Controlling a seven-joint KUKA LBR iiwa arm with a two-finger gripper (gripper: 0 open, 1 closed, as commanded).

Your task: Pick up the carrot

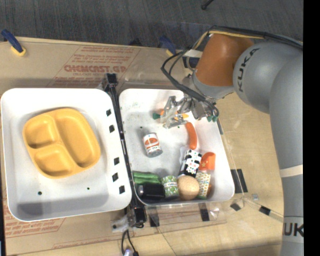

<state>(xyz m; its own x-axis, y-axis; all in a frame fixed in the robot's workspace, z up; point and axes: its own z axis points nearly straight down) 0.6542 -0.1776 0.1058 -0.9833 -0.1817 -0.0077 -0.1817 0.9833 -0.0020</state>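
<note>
Hovering with metal gripper (176, 113), jaws seeming parted and holding nothing, over the smooth white right bin (133, 105), slim orange carrot (191, 135) lying just beside, tapered, near a small can (152, 144).

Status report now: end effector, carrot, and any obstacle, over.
End effector low in right bin, nothing seen between fingers. Carrot lies beside it, not held. Small can nearby, cow-pattern toy at carrot's lower end.
</note>
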